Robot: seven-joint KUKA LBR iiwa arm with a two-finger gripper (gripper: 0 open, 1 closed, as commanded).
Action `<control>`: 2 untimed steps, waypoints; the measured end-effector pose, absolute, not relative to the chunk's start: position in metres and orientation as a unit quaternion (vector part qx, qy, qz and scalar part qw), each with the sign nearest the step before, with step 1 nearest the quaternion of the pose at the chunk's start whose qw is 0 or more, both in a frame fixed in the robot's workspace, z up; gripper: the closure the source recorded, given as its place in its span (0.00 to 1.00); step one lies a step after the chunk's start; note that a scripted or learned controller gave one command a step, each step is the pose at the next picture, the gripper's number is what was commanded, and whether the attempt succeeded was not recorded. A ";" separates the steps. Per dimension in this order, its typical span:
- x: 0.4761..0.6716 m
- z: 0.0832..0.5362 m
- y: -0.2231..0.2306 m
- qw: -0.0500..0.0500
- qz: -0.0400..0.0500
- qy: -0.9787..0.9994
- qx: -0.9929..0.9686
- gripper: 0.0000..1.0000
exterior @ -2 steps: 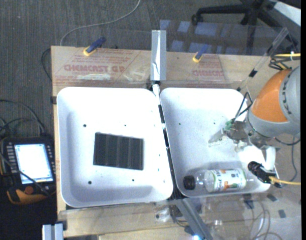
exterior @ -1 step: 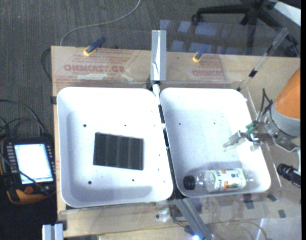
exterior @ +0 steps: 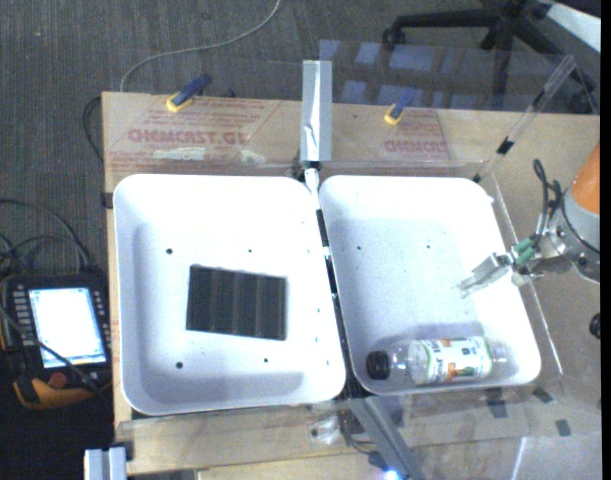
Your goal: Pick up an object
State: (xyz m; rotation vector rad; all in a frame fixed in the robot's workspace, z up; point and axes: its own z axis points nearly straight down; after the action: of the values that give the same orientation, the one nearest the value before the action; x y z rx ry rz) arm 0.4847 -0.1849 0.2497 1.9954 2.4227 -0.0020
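Bottle (exterior: pixel 440 359) lying on its side in the right bin (exterior: pixel 405 203), hard against the near wall, dark cap pointing toward the divider between the bins, label facing up. Left bin (exterior: pixel 145 203) holds a flat dark ribbed panel (exterior: pixel 236 302), lying near its middle. Jaws (exterior: pixel 485 273) sit over the right bin's far-right side, above and apart from the bottle, with nothing between them; how far open they are cannot be told at this angle. Judged step: approach, no contact yet. Bottle looks the better target, as the panel lies flat with little edge to catch. To do it well: come down over the bottle's mid-body, the closing line set across its long axis, so the round body does not roll out. Near wall crowds one side; the finger there needs room, or the bottle gets pinned, not gripped. Clear plastic may be slick; close squarely.
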 end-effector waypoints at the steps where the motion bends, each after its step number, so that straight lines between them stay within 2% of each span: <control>1: 0.486 0.259 -0.184 0.002 -0.001 0.773 0.635 1.00; 2: 0.490 0.359 -0.119 0.002 0.000 0.699 0.715 1.00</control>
State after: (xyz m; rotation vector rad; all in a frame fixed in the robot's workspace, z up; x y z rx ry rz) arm 0.4905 -0.1195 0.3592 2.2450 2.1932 -0.0009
